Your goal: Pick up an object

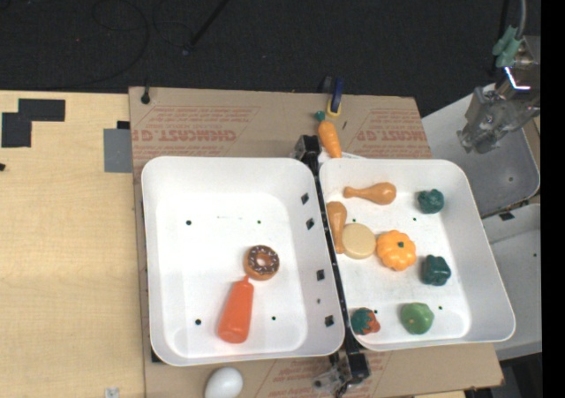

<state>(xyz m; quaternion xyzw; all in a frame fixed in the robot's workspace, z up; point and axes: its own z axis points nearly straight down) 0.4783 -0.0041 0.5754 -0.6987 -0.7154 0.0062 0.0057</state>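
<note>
White egg (224,382) is lying on the surface nearest the front, outside the bins. Toys for picking are sitting in both bins, like the orange bottle (237,311). Nobody can tell how the hand (484,123) is set.

One fixed camera above looks slantwise down on both white bins (177,184).

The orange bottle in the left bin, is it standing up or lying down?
Lying down: the orange bottle rests lengthwise on the left bin floor, neck toward the donut.
</note>
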